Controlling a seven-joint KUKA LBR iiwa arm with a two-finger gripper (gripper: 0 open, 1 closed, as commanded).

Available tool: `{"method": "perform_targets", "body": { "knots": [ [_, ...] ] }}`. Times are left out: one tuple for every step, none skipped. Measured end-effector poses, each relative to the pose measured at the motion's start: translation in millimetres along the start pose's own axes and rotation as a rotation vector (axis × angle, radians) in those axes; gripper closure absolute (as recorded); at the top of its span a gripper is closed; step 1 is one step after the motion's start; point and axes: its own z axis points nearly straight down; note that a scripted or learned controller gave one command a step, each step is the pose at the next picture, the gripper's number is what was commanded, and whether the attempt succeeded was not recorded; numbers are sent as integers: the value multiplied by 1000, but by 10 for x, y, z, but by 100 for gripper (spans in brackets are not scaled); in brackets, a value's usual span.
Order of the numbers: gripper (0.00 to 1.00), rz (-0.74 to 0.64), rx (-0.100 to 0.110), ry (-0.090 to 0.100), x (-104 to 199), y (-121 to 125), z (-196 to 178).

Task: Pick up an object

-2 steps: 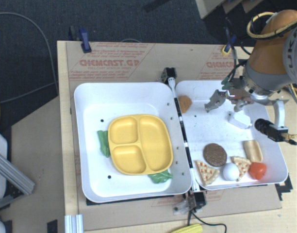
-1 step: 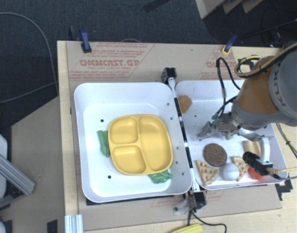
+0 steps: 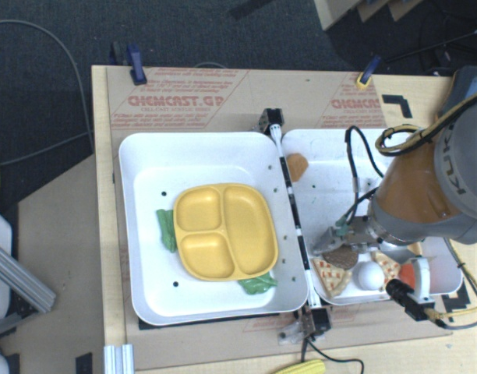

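gripper (image 3: 341, 244) low in right white bin (image 3: 324, 150), above brown flat piece (image 3: 344, 255) | finger state: can't tell | yellow three-compartment plastic tray (image 3: 223, 231) in left white bin (image 3: 137, 209)

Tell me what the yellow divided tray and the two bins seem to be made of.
Yellow tray: probably moulded plastic, matt to slightly glossy, with smooth rounded compartments in one even colour. Left bin and right bin: likely thin formed plastic, white, with soft rounded corners and faint shine.

Yellow tray (image 3: 223, 231) crowds the left bin (image 3: 137, 209); its rim margins stay open
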Motion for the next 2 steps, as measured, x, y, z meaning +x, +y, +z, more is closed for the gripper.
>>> {"method": "perform_targets", "body": {
  "knots": [
    [0,0,-3,-1,-121,56,-3],
    [0,0,0,1,-4,-62,-3]
  ]
}}
